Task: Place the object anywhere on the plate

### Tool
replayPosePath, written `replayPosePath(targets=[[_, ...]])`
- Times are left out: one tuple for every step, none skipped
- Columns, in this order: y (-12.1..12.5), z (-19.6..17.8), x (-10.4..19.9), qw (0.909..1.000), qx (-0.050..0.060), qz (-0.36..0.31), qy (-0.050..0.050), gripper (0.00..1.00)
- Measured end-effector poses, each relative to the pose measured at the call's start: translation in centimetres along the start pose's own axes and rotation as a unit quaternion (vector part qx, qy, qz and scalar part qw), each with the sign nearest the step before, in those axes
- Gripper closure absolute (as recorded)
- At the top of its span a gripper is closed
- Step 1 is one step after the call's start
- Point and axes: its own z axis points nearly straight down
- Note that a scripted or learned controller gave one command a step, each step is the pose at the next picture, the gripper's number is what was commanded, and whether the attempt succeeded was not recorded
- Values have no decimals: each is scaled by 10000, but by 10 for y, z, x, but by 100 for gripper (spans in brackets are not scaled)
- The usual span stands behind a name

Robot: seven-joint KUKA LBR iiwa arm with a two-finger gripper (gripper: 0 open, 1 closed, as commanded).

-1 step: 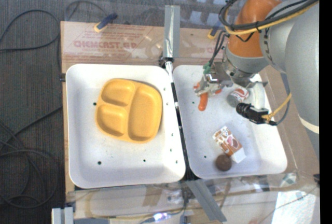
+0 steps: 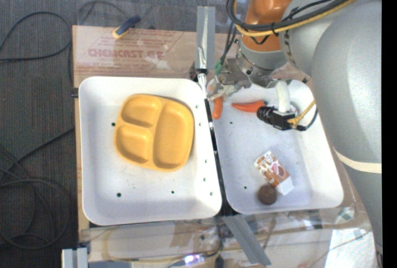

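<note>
Carrot (image 2: 216,108) at right bin's (image 2: 310,198) top-left corner, by dividing edge, under my gripper (image 2: 218,94); finger state: cannot tell. Yellow plate (image 2: 155,131) mid left bin (image 2: 99,198), bare. Lift, transfer, placement all left.

Faint red "CHEMCAST" lettering on cardboard sheet (image 2: 133,53), remaining letters illegible

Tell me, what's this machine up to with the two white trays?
A grey robot arm reaches in over the right bin, with its gripper down near the divider between the bins. Orange carrot-like pieces lie close beside it; whether it grips one is hard to tell. A small packet and a brown ball sit nearer the bin's front. The yellow plate, with three compartments, sits in the left bin with nothing on it yet.
</note>
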Motion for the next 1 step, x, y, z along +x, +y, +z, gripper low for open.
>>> replayPosePath(targets=[[6, 4, 89, 9999, 2, -109, 12, 100]])
